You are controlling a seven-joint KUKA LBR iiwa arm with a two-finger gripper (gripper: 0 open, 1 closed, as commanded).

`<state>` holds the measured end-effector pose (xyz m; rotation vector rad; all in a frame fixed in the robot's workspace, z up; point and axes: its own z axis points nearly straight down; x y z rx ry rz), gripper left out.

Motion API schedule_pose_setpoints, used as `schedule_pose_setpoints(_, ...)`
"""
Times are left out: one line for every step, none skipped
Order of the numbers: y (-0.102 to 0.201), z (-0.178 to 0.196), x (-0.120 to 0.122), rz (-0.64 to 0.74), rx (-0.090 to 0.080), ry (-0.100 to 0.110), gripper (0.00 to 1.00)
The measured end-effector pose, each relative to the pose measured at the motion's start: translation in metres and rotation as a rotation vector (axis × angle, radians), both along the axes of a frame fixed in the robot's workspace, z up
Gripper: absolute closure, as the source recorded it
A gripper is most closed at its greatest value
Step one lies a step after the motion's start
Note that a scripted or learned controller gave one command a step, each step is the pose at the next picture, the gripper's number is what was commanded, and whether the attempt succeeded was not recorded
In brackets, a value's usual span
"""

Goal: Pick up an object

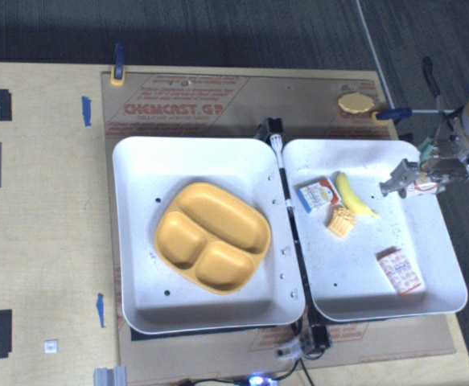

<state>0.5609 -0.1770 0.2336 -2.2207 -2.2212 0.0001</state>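
The banana (354,195) lies in the right bin (435,240), its long axis going from upper left to lower right, beside a corn piece (340,221). The gripper (397,183) hovers near the bin's right rim, holding nothing; its fingers are too blurred to tell their state.

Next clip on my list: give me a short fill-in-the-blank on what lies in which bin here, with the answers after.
1. The yellow divided tray lies in the ____ bin.
2. The banana lies in the right bin, with the corn piece just ____ it in the camera view.
3. The tray has ____ compartments.
4. The end effector hangs over the ____ bin, near its upper right corner.

Missing words: left; below; three; right
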Motion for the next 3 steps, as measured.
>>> schedule_pose_setpoints(-0.032,-0.136,-0.007,0.002,0.001,-0.004,0.00)
schedule_pose_setpoints(-0.032,-0.126,-0.007,0.002,0.000,-0.006,1.00)
schedule_pose_setpoints(0.039,-0.061,-0.029,0.001,0.000,-0.001,1.00)
